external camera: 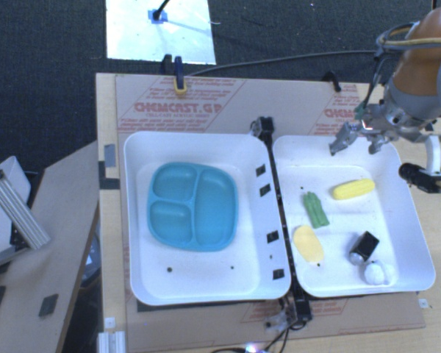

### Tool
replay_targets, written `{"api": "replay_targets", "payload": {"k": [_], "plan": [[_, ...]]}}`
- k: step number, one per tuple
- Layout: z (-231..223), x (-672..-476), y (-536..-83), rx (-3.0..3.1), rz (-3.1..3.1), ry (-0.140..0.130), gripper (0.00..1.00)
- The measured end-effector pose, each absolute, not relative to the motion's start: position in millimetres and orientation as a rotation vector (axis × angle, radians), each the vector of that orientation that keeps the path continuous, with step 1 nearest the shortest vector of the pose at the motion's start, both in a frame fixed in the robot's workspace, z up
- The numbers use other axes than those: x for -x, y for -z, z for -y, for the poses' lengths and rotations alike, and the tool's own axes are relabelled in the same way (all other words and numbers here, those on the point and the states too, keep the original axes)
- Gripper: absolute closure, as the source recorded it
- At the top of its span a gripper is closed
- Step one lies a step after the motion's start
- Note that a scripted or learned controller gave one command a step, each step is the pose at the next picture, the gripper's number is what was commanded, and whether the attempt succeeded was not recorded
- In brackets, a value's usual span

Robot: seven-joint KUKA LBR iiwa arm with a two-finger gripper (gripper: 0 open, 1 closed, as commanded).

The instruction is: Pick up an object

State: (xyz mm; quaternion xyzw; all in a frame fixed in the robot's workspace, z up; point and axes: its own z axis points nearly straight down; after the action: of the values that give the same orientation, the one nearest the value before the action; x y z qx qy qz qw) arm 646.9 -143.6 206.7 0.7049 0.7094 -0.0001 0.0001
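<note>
Dark carpet surrounds the counter [73,197]. Spread, empty gripper [359,140] hovers over the right white bin [411,219] holding five objects: yellow corn cob [353,190], green pod [315,209], yellow lemon-shaped piece [307,243], black block [364,245], white ball [375,273]. One blue divided plate [192,205] occupies the left bin [143,160]. Backboard [279,101] reads "CHEMCAST GP".

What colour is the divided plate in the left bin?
Light blue; the divided plate shows clearly in the camera view.

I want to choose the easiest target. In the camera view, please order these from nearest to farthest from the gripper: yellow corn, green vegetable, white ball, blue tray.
From the gripper:
1. Yellow corn, right bin, upper part.
2. Green vegetable, right bin, middle.
3. White ball, right bin, lower corner.
4. Blue tray, left bin.
</note>
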Motion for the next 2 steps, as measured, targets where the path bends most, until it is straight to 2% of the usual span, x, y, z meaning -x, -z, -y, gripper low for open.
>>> {"api": "replay_targets", "payload": {"k": [1, 2], "plan": [[139, -646.2, -164, -2.214, -2.229, 0.001, 0.00], [132, -654.8, -113, -2.214, -2.229, 0.001, 0.00]]}}
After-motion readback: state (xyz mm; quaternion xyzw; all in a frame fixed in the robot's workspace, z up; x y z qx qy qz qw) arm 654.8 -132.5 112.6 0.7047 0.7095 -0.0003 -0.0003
